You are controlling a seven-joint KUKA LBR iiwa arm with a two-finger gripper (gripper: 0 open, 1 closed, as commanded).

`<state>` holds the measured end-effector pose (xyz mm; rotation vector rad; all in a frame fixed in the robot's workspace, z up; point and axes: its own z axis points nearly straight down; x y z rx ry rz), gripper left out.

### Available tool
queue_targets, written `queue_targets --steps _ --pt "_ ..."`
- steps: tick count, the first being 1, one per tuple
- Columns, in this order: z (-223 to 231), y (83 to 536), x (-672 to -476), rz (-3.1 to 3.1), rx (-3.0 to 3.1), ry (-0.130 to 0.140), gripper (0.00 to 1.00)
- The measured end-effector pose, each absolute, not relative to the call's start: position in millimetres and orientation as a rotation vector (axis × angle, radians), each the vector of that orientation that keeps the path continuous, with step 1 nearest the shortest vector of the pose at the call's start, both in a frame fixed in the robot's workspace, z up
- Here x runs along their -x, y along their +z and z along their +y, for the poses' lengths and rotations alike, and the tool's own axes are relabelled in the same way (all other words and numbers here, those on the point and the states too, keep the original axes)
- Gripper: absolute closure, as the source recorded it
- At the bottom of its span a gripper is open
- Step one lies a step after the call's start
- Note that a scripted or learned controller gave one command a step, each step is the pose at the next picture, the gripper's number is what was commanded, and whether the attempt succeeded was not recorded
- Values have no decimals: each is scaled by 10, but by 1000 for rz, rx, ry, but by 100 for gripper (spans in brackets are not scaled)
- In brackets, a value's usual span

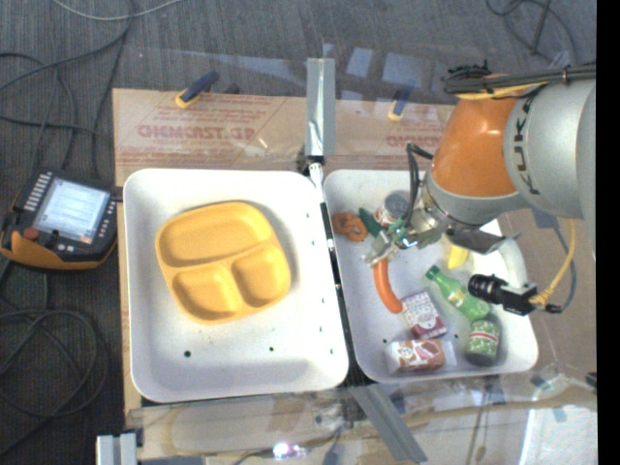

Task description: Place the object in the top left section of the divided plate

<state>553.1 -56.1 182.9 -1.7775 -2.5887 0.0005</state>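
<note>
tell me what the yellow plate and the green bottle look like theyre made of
Yellow plate: probably moulded plastic, matte, with even colour and soft rounded dividers. Green bottle: likely glossy plastic, possibly a toy, judging by bright highlights on its body; glass can't be ruled out.

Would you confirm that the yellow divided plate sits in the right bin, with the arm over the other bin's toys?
Not quite: the camera view shows the plate in the left bin. The arm is over the right bin, above the toys.
</note>
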Motion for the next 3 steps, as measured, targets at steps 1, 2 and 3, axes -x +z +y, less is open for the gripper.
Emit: queue_targets --steps 1,2,3 --pt "72 1827 -6096 -2574 1800 4 100" --pt "229 2192 -5870 -2760 1500 5 100" --pt "830 1966 -5917 -2747 1520 5 100"
